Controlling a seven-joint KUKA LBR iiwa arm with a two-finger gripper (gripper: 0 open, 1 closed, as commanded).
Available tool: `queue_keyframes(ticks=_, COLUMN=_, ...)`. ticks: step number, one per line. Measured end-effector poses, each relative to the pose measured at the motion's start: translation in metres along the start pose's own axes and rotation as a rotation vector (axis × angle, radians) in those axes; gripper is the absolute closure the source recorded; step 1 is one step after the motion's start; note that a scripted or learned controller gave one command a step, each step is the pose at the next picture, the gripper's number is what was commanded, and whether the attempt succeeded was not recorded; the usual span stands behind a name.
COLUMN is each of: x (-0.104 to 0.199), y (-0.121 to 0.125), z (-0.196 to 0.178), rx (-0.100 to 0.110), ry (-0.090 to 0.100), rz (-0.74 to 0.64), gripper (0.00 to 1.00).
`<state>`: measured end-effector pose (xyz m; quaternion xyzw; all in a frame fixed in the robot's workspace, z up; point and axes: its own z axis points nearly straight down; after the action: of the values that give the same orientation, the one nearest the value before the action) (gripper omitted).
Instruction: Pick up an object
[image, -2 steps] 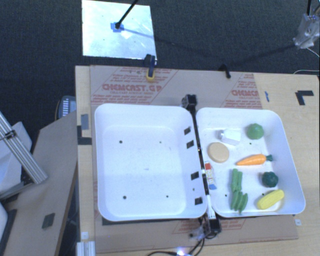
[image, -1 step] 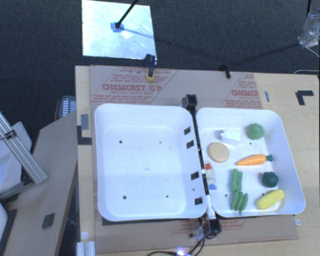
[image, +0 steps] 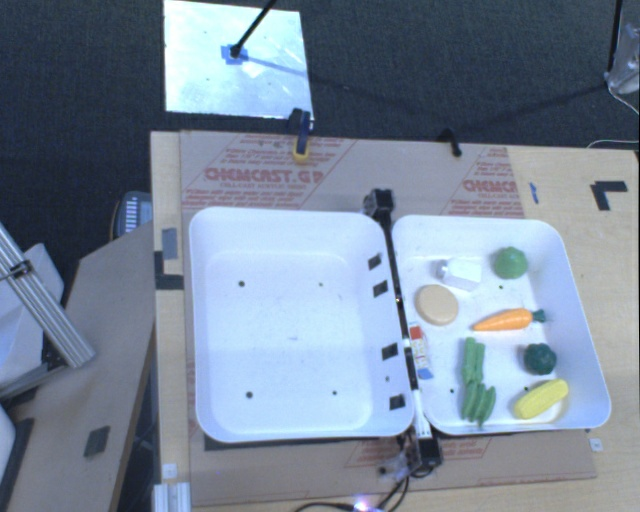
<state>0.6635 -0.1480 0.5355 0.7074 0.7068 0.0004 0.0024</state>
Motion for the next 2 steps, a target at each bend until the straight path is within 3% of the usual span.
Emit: queue_keyframes(ticks=2, x=-0.0172, y=0.0047, z=-0.0001, rx=0.0, ry=0.0, rz=0.001, gripper=1.0)
